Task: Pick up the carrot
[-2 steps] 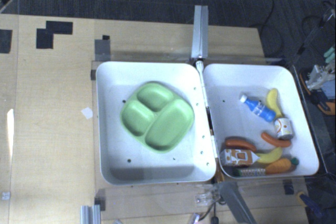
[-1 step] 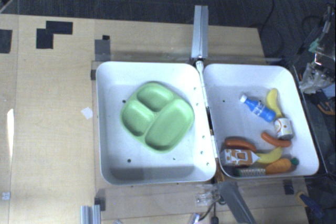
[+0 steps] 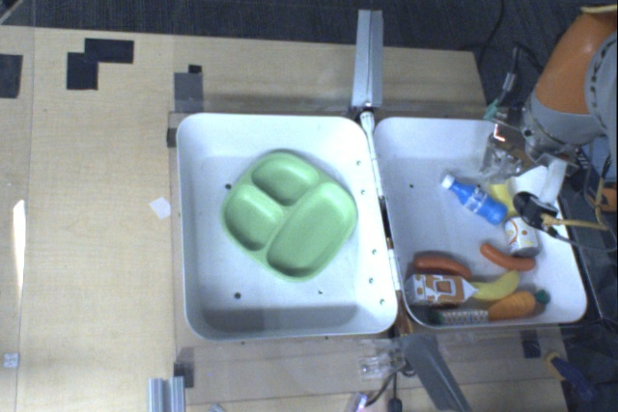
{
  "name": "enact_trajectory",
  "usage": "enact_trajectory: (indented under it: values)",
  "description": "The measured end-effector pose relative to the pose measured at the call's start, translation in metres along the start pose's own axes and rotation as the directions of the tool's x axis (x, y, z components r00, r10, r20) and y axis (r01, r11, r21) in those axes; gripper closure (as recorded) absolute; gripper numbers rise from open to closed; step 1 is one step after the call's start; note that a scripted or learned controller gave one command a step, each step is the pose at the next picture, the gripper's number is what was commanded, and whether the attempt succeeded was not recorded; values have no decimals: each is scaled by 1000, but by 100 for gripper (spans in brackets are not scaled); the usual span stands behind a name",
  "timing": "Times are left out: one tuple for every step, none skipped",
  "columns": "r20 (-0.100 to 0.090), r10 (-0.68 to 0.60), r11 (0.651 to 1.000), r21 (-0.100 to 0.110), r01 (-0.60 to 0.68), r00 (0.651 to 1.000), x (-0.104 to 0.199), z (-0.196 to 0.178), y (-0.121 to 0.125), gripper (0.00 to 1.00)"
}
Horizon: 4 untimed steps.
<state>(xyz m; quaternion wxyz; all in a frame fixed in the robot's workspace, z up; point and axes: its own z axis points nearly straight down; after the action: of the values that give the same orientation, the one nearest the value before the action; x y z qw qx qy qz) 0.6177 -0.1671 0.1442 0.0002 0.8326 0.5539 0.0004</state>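
At the right bin's [image 3: 425,135] front edge the carrot [image 3: 515,305] lies untouched; my gripper [image 3: 502,150] hovers near the back edge, and everything is left to do.

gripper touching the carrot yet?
Apart. In the camera view the gripper sits near the right bin's far edge, while the carrot lies at its near edge, other items between them.

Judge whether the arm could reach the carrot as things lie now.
Probably yes. The carrot lies uncovered at the right bin's near edge, open from above. The banana and a carton crowd it, so the claw has little room.
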Motion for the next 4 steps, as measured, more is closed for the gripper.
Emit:
enact_trajectory:
  values:
    - [0,-222,975,-3,222,975,-31,-16,-14,100]
    - [-1,-60,998,-10,60,998,-6,55,-11,100]
    - [0,-86,996,-6,86,996,-30,-50,-16,100]
    - [0,11,1000,-7,-11,1000,-4,-95,51,100]
